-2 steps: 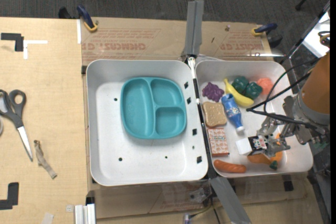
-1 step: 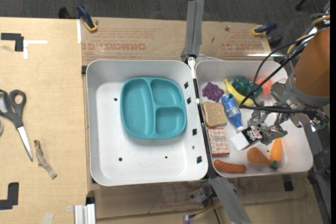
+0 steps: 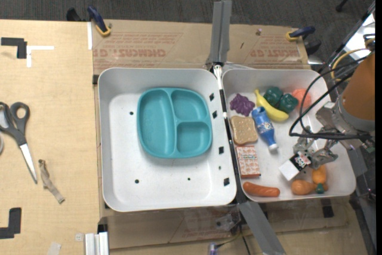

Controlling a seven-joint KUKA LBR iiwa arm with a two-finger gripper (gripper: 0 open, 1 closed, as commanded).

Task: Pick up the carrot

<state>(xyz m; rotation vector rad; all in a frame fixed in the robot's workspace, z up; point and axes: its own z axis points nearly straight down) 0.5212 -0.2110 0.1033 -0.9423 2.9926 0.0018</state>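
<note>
The carrot (image 3: 303,187) lies in the front right corner of the right bin (image 3: 346,191), orange with a green tip toward the right. My gripper (image 3: 314,153) hangs just above and behind it, pointing down into the bin. Its fingers stand open with nothing between them. A small white and black block (image 3: 294,165) lies right by the fingertips. A small orange fruit (image 3: 320,175) sits between the gripper and the carrot.
The right bin also holds a red sausage (image 3: 261,190), a wafer pack (image 3: 248,162), bread (image 3: 243,129), a blue bottle (image 3: 264,126), a banana (image 3: 270,107), grapes (image 3: 242,104) and a green vegetable (image 3: 280,98). The left bin (image 3: 113,146) holds a teal divided plate (image 3: 174,122). Scissors (image 3: 19,134) lie on the bench.
</note>
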